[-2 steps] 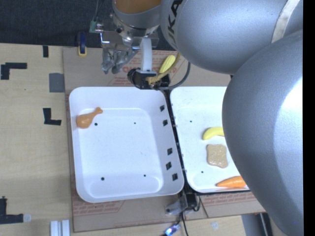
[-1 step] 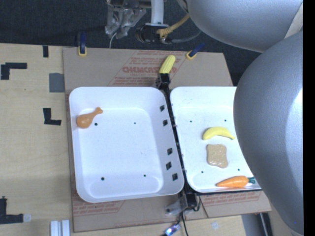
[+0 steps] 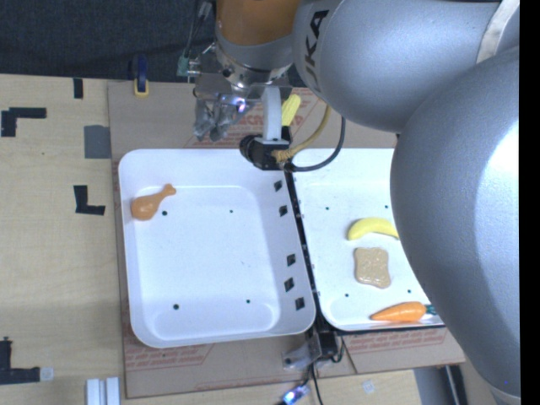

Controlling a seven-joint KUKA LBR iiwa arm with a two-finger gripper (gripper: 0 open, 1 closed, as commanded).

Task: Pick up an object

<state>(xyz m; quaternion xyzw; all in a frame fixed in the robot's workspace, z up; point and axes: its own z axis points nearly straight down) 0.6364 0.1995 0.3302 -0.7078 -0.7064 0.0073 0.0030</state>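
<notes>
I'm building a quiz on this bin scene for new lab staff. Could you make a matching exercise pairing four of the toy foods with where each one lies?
Things:
1. chicken drumstick
2. banana
3. bread slice
4. carrot

Places:
A. right bin, near its front edge
B. left bin, by its left wall
C. right bin, between two other foods
D. right bin, farthest back of the three foods

Pairs: 1-B, 2-D, 3-C, 4-A

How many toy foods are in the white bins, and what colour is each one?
Orange: 2, the chicken drumstick in the left bin and the carrot in the right bin
Yellow: 1, the banana
Tan: 1, the slice of bread
Total: 4
</notes>
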